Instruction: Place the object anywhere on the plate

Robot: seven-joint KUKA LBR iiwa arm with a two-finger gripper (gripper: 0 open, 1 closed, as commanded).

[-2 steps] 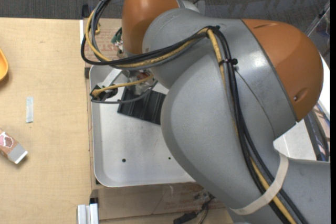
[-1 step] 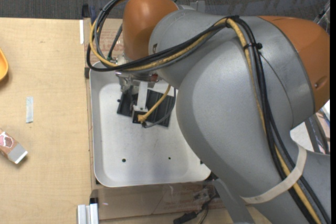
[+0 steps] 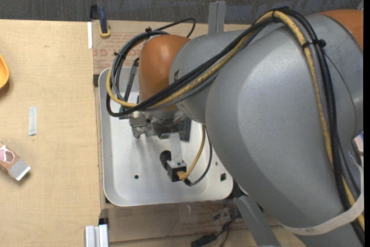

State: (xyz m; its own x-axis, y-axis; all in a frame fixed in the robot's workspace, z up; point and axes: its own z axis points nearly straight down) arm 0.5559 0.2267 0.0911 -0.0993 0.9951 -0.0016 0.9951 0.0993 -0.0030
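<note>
Gripper (image 3: 155, 126) low over the white bin (image 3: 121, 185), its load unknown

The arm (image 3: 277, 118) hides much of the bin, so we cannot tell where the object or the plate lies, nor whether the gripper is parted or closed. We judge the main risk to be a release that misses the plate. The slack cable (image 3: 124, 81) looped beside the wrist could also snag.

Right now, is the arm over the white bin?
Yes, the grey arm reaches in from the right and hangs over the white bin.
</note>
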